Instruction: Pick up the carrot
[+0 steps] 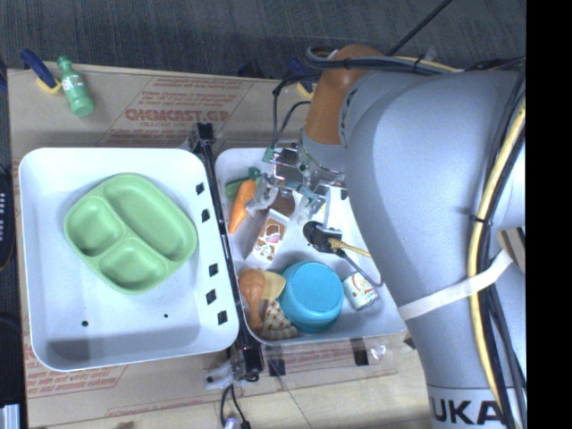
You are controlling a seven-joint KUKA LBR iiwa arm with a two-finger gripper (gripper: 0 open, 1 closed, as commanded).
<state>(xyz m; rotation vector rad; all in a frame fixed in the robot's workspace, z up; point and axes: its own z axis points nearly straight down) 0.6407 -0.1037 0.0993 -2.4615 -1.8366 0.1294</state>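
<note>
Near edge of rt bin (pixel 375 327): blue bowl (pixel 312 296), bread (pixel 259 286). Further back, carrot (pixel 239 206) lies by bin's left wall, tilted. Gripper (pixel 284 184) just beside it, w/ carrot not between fingers; finger gap: can't tell. Lt bin (pixel 54 311): green tray (pixel 130 231).

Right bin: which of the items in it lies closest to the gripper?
The carrot, orange with a green top, at the right bin's left wall; the gripper hovers beside it.
</note>
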